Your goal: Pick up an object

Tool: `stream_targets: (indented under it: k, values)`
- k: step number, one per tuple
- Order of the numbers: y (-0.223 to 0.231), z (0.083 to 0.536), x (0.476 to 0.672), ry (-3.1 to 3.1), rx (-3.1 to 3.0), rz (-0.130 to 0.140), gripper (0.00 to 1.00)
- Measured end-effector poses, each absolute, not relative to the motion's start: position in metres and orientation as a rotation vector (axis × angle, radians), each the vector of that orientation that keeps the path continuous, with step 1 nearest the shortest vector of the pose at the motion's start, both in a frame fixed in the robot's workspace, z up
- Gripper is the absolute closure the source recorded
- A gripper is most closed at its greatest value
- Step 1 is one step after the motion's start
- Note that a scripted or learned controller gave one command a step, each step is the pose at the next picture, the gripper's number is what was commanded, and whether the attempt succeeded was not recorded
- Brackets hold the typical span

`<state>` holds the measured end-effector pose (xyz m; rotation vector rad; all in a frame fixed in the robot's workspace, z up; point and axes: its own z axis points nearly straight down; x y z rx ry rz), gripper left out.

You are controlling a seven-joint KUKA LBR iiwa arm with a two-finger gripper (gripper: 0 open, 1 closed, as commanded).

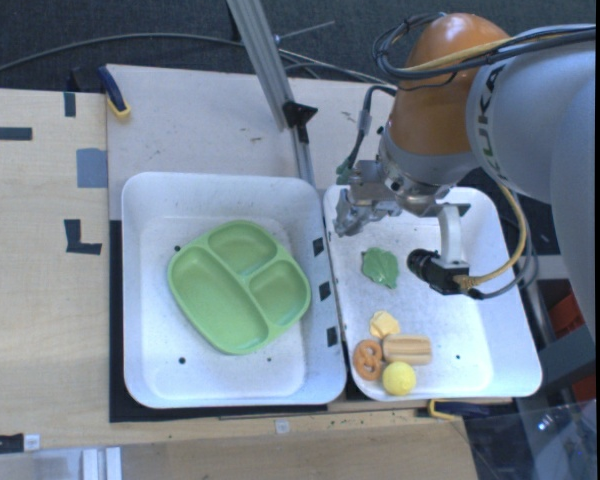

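The gripper [351, 215] hangs over the right bin's [500, 363] far left corner, jaw state impossible to tell, probably lining up on the green leaf [380, 266] just nearer, loose and clear of the near-edge toys [392, 352].

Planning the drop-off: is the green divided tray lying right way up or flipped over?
Right way up. The green divided tray lies flat in the left bin, its three compartments facing the camera with raised dividers between them.
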<state>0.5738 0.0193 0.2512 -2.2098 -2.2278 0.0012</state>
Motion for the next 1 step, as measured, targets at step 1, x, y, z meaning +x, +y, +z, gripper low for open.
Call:
stream_targets:
  k: [1]
  values:
    - [0.0675, 0.2325, 0.5563, -2.226, -2.212, 0.005, 1.00]
